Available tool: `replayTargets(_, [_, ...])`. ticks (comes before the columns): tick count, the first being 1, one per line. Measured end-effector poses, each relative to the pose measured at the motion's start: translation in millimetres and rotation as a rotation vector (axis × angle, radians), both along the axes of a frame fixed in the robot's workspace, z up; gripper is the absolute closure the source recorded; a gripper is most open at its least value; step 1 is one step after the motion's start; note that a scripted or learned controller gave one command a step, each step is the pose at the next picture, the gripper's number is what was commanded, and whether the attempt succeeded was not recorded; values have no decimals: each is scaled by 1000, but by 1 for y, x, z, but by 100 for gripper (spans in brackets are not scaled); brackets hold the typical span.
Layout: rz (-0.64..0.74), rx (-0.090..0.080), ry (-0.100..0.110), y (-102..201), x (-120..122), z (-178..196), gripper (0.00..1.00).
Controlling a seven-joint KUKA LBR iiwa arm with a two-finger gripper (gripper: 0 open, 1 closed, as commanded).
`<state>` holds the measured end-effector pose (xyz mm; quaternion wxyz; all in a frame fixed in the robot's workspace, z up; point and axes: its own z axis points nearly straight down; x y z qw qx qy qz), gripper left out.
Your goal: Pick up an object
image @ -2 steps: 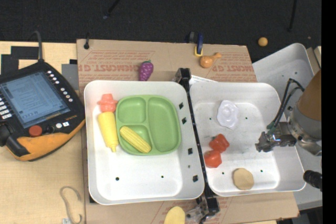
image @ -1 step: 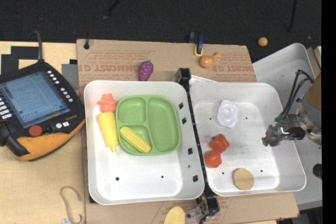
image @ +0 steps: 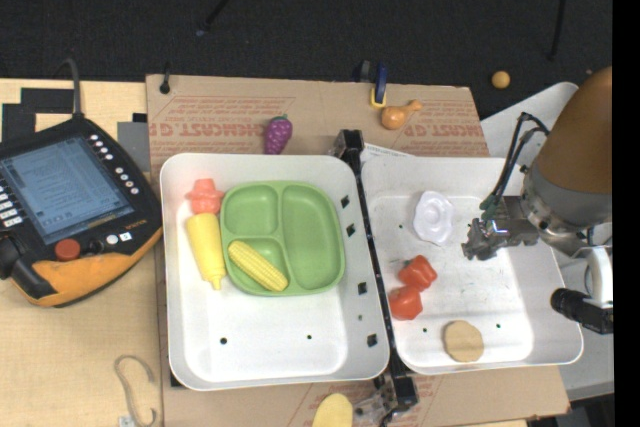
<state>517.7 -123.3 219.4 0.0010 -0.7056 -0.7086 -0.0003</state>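
Camera view: cardboard-covered bench [image: 320, 115], two white bins [image: 200, 335], dark carpet [image: 300, 5] behind; gripper [image: 482, 243] state unclear.

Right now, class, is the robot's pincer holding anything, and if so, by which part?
Nothing is held. The pincer hovers over the right bin, apart from the white object and the red pepper; nothing sits in it.

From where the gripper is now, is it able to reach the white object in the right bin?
Probably yes. The gripper is above the right bin, just beside the white object, with bare bin floor between them. The red pepper lies lower and out of the way.
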Motion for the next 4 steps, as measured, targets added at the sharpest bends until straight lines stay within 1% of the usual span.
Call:
replayTargets(1, [0, 0, 0, 53, 25, 10, 100])
replayTargets(2, [-5, -2, 1, 64, 45, -1, 100])
replayTargets(4, [-6, -1, 3, 62, 29, 3, 100])
